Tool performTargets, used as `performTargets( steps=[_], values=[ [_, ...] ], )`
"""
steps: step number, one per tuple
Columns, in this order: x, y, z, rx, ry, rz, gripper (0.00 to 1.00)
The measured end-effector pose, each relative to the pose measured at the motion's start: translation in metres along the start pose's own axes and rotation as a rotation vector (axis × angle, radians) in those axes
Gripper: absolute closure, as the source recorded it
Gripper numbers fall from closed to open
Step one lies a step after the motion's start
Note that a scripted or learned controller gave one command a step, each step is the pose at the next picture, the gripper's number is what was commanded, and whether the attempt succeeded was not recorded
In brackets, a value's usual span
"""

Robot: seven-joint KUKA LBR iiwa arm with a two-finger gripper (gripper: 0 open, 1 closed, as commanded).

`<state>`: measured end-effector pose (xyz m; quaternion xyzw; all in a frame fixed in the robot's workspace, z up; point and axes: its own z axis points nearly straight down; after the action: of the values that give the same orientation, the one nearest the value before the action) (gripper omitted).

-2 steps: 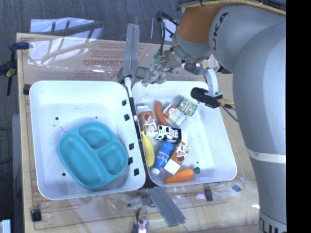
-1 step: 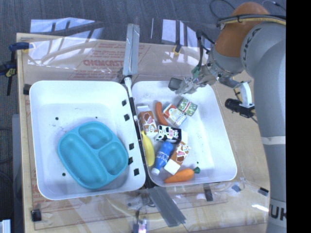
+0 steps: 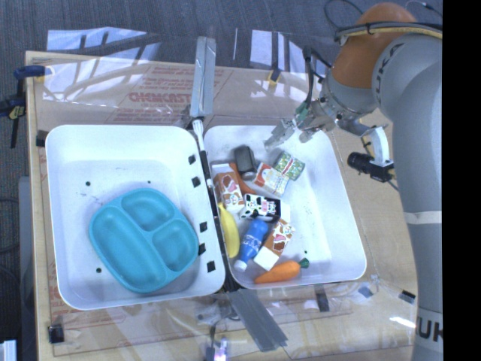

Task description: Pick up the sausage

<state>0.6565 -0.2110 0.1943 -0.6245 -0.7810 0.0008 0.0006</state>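
Lettering reading "CHEMCAST" (image 3: 160, 95) runs in red across the sheet behind the bins, far left of the gripper (image 3: 289, 131), whose fingers we see spread with nothing between them. We spot the sausage (image 3: 235, 172) below and left of the fingertips, near a dark puck (image 3: 244, 158) and a green-topped carton (image 3: 279, 172).

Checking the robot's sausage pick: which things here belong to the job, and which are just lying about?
Job: sausage (brown strip, partly covered), gripper, right bin.
Lying about: banana, carrot, blue bottle, green carton, plate, left bin.
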Motion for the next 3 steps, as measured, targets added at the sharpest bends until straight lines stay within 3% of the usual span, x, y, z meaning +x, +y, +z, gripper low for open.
performTargets(
  steps=[1,2,3],
  values=[
    [0.035,0.009,0.088,-0.002,-0.002,-0.190,0.00],
    [0.035,0.010,0.078,-0.002,-0.002,-0.194,1.00],
    [0.035,0.010,0.078,-0.002,-0.002,-0.194,0.00]
  ],
)
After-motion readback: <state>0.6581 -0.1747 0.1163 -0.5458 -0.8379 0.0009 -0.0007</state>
